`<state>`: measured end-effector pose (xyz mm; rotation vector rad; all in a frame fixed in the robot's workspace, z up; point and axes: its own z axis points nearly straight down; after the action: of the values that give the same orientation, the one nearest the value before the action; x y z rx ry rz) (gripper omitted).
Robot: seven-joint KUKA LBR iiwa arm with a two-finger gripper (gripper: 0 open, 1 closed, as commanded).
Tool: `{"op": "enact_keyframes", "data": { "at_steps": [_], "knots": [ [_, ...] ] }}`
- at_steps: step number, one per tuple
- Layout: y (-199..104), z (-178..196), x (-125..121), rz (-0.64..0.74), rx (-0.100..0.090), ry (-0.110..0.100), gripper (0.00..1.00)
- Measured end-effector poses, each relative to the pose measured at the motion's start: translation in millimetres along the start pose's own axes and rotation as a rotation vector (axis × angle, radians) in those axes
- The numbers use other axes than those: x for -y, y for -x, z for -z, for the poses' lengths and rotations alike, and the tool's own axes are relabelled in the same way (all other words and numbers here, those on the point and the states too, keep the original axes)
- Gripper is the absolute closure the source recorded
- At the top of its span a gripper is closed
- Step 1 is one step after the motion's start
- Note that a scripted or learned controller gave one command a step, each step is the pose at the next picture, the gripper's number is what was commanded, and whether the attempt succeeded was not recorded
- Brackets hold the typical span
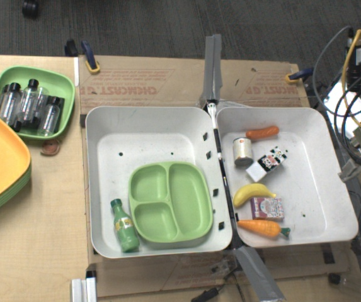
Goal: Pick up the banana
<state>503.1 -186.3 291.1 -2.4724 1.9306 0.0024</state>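
The yellow banana [252, 192] lies in the right bin [319, 175], near its left wall, curved with its ends pointing down. Just below it sit a small pink box [266, 208] and an orange carrot [262, 228]. Above it are a white block [256, 170] and a silver can [242, 151].
A hot dog [262, 132] and a black-and-white toy [273, 159] lie at the back of the right bin. The left bin [104, 168] holds a green divided tray [169, 201] and a green bottle [124, 226]. Orange plates [0, 165] and a green dish of bottles [32, 102] stand on the table at left. Cables [350, 106] hang at right.
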Motion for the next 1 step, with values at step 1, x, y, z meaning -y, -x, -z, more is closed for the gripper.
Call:
{"op": "enact_keyframes", "data": {
  "at_steps": [1],
  "knots": [
    [7.1, -75.4, -21.1, 0.296, 0.002, 0.002, 1.00]
  ]
}}
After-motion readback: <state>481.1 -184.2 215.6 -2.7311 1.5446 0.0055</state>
